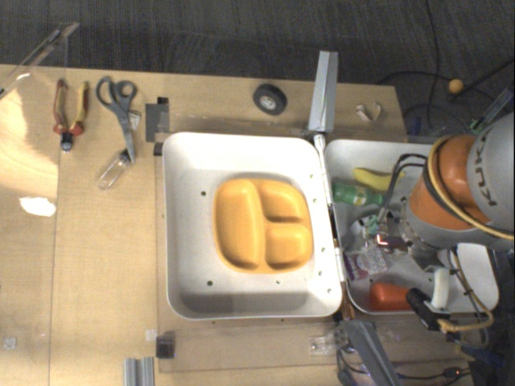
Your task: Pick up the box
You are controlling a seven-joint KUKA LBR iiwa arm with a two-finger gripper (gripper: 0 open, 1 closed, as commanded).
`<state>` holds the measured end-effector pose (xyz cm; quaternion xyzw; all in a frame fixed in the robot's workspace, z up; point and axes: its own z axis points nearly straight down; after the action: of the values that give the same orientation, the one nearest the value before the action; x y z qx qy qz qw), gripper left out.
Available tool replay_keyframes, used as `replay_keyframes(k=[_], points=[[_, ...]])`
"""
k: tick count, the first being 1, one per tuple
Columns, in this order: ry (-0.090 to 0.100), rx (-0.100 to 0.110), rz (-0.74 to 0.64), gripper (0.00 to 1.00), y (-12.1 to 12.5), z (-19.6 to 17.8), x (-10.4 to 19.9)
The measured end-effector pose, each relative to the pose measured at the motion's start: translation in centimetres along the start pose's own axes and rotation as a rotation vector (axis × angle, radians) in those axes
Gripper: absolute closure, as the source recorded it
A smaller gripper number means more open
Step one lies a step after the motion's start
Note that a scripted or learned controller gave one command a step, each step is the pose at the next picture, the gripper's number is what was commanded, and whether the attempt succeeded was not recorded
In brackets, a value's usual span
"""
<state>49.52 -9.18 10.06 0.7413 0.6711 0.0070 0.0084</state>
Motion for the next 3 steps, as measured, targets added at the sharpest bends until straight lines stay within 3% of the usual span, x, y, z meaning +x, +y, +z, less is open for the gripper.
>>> replay_keyframes(k=[1,2,3], points=[[-0.005,-0.011,-0.002,1.00,0.3,-1.2,-0.1],[0.001,0.017,0.071,1.00,4.1,-8.4,7.8],[0.002,0.017,-0.052,1.00,1.6,-11.1,4.4]])
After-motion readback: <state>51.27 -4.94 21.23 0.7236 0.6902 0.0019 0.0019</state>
